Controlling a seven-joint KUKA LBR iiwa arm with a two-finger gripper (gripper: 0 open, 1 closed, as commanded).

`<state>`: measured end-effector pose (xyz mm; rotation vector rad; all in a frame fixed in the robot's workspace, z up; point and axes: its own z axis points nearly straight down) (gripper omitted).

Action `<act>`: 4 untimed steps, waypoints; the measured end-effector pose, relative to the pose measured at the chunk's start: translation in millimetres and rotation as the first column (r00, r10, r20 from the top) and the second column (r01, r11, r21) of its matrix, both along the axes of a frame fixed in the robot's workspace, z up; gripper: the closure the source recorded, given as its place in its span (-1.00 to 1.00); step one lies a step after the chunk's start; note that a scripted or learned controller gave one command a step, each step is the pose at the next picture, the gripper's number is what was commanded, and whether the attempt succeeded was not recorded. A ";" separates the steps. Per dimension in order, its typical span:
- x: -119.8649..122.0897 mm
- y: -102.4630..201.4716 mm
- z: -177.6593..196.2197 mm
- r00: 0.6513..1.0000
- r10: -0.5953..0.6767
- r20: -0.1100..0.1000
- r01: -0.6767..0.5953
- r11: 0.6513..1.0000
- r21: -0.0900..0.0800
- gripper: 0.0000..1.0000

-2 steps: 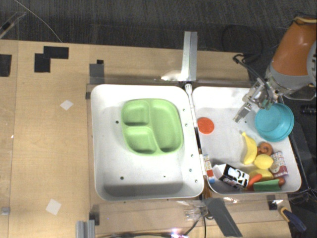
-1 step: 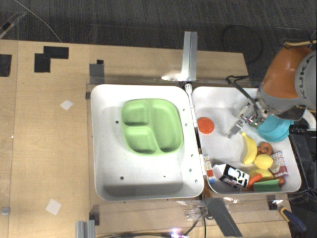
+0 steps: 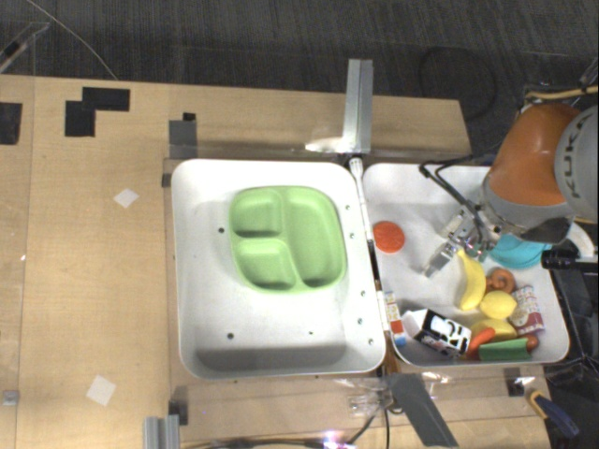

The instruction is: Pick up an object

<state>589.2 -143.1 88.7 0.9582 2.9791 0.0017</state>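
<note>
Grey arm (image 3: 538, 171) from the right, end effector (image 3: 456, 244) low, angled down-left.

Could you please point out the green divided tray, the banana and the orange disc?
green divided tray (image 3: 285, 238): camera view, centre divider.
banana (image 3: 472, 283): camera view, mid-curve.
orange disc (image 3: 388, 237): camera view, top face.

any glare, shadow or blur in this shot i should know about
Camera view: lighting is even and soft; the green three-compartment plastic tray casts a faint shadow on the left shallow white bin; a bright specular patch sits on the upright metal post between the bins; the two-finger gripper looks slightly soft, and the small toys around the yellow plastic banana are too small to read clearly.
</note>
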 end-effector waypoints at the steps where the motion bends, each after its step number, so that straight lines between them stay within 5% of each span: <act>1: -28.7 29.8 0.9 0.995 -0.098 0.000 0.098 0.995 0.002 -1.00; 2: -64.2 17.6 1.4 0.982 -0.187 0.006 0.187 0.982 0.004 -1.00; 3: 8.7 -5.3 -0.5 0.988 -0.157 0.001 0.157 0.988 0.002 -1.00; 4: -39.0 42.2 1.0 0.980 -0.199 -0.002 0.199 0.980 0.005 -1.00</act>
